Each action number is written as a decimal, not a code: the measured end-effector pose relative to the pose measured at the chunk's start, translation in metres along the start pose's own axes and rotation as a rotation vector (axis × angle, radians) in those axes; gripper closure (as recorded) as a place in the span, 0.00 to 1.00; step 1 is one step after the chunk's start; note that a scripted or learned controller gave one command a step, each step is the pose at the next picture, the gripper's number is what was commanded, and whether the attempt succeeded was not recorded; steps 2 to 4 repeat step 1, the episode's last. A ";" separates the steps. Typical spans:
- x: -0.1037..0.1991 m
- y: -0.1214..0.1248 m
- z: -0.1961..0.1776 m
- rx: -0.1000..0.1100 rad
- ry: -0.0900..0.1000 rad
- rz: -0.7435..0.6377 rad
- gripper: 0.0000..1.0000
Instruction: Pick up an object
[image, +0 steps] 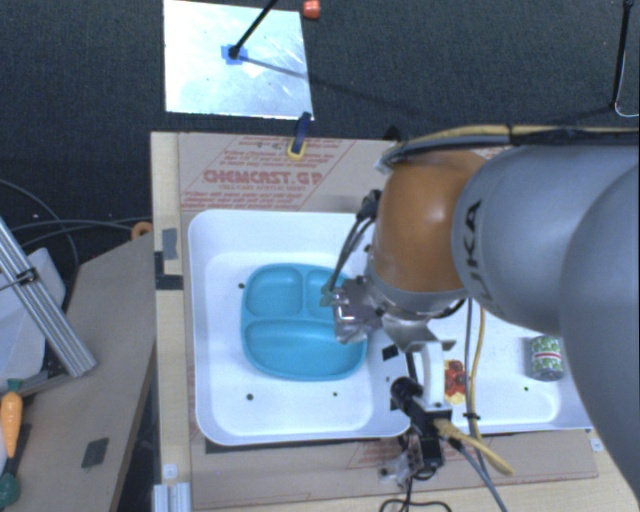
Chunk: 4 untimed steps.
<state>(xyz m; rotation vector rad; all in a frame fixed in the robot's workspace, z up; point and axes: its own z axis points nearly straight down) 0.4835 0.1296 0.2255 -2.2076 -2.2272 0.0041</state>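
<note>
From my station nothing looks lifted yet: the gripper (350, 318) sits over the blue tray's (285, 330) right edge, though I cannot tell its state.

We note a light blue divided plate (290, 325) in a white bin (215, 300). The arm (540, 230) is grey with an orange band (420, 230). A green patterned can (546, 358) lies in the other white bin (520, 405). The surface (262, 165) is tan cardboard printed with red lettering.
</note>
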 end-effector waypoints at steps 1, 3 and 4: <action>-0.073 0.003 -0.177 -0.028 0.000 0.013 1.00; -0.073 0.003 -0.177 -0.028 0.000 0.013 1.00; -0.073 0.003 -0.177 -0.028 0.000 0.013 1.00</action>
